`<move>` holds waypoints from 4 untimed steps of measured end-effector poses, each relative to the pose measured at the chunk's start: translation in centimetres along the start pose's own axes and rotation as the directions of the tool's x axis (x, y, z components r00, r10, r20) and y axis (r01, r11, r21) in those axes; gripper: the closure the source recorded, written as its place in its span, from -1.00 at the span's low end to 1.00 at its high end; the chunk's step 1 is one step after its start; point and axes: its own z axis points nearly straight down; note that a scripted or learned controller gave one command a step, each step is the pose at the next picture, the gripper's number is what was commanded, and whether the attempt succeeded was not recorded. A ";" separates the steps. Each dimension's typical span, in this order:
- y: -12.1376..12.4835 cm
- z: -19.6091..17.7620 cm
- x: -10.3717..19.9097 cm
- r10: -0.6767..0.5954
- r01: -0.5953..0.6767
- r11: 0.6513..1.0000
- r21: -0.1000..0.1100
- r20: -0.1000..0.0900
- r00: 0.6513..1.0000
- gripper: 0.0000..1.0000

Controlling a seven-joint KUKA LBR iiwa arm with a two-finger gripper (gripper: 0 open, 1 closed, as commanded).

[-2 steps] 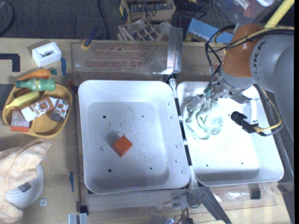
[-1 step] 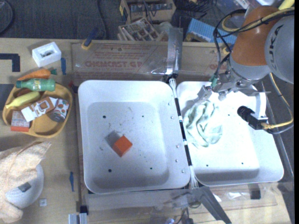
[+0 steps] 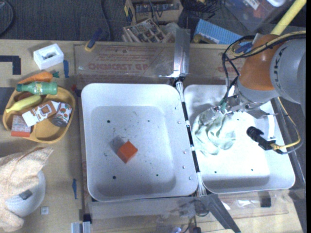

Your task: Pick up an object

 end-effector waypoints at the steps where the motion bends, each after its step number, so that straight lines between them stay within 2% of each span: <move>1: 0.0 -1.1 -0.2 0.003 -0.003 1.000 -0.004 0.002 1.000 1.00; 2: 0.1 -2.1 -0.3 0.005 -0.005 1.000 -0.008 0.004 1.000 1.00; 3: 5.2 -16.6 1.2 -0.069 0.069 0.998 0.005 -0.002 0.998 1.00; 4: 4.1 -17.1 1.6 -0.064 0.064 0.998 0.008 -0.004 0.998 1.00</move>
